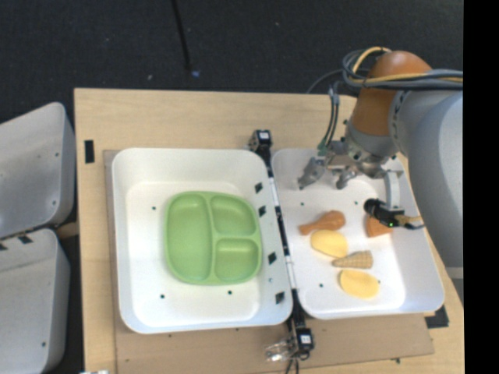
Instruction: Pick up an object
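In the right bin (413,283) lie several toy foods: an orange drumstick (323,223), a yellow piece (329,244), a tan cone (354,260), a yellow round piece (359,284) and a small orange piece (378,226) by the right wall. My gripper (325,174) hangs over the bin's far end, above and apart from the drumstick. Its two grey fingers (309,173) are spread, with nothing between them.
The left bin (132,209) holds a green divided plate (212,237). Black clips (260,139) sit along the seam between the bins. A black fitting with a green spot (382,209) sits near the small orange piece. The arm's grey body fills the upper right.
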Robot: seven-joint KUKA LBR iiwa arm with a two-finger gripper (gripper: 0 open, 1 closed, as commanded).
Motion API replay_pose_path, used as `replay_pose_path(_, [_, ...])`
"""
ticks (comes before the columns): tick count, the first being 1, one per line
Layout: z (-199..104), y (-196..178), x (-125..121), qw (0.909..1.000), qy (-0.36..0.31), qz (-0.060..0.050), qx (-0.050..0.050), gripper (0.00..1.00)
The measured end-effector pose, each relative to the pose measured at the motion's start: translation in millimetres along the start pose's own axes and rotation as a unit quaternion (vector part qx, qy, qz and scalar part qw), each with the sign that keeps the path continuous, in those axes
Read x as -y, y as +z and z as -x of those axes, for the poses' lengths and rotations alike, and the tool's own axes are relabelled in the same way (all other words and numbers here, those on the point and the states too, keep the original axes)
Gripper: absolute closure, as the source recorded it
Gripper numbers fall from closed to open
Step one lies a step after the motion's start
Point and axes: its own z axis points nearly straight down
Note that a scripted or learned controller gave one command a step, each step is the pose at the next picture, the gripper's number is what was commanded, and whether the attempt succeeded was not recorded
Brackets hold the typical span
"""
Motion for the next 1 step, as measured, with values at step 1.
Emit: replay_pose_path(1, [0.9, -12.4, -1.0, 1.0, -0.001, 0.002, 0.001, 1.0])
